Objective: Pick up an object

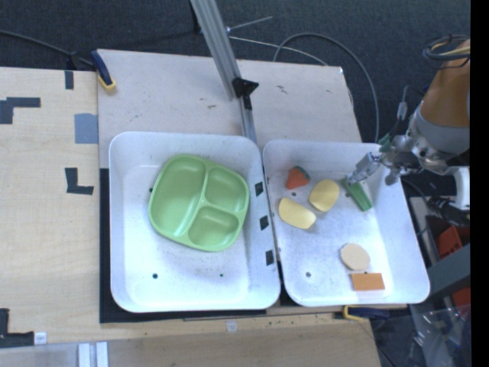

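At the right of the frame the gripper [365, 169] hangs over the right bin [405, 235]; whether its fingers are open or closed I cannot tell. A green object [358, 196] lies just below it, long and slim. Yellow pieces [324, 195] sit left of it, with bare white floor toward the lower right rim.

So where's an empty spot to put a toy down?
Left bin: bare floor along the front, below the green divided plate. Right bin: open patch front-left, left of the tan disc and orange block. Crowded near the two yellow pieces and gripper.
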`<state>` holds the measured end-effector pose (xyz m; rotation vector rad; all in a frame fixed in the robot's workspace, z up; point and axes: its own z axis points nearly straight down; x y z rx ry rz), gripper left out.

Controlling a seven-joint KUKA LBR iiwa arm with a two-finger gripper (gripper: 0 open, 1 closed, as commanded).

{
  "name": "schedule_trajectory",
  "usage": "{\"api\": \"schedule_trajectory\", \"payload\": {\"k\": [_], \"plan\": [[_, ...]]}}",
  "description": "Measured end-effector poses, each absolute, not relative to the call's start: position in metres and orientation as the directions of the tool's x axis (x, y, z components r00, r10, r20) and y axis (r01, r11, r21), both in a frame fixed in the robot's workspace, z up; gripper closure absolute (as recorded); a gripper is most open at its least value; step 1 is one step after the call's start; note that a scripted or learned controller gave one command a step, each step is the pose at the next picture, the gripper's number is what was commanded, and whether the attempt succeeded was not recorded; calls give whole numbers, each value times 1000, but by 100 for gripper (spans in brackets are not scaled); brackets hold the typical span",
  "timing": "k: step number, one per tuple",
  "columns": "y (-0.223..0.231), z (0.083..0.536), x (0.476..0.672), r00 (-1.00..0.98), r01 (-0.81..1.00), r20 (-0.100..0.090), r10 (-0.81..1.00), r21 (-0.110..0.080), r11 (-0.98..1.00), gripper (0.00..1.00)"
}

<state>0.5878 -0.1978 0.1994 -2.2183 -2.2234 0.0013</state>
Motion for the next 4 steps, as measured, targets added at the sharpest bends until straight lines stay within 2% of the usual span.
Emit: {"api": "schedule_trajectory", "payload": {"k": [1, 2, 3, 4], "plan": [[-198, 199, 588, -3, 1000, 0, 1000, -1, 3, 0], [-195, 155, 591, -3, 1000, 0, 1000, -6, 3, 0], [-197, 92, 592, -2, 1000, -2, 1000, -2, 2, 0], [-198, 92, 594, -2, 1000, -5, 1000, 5, 2, 0]]}}
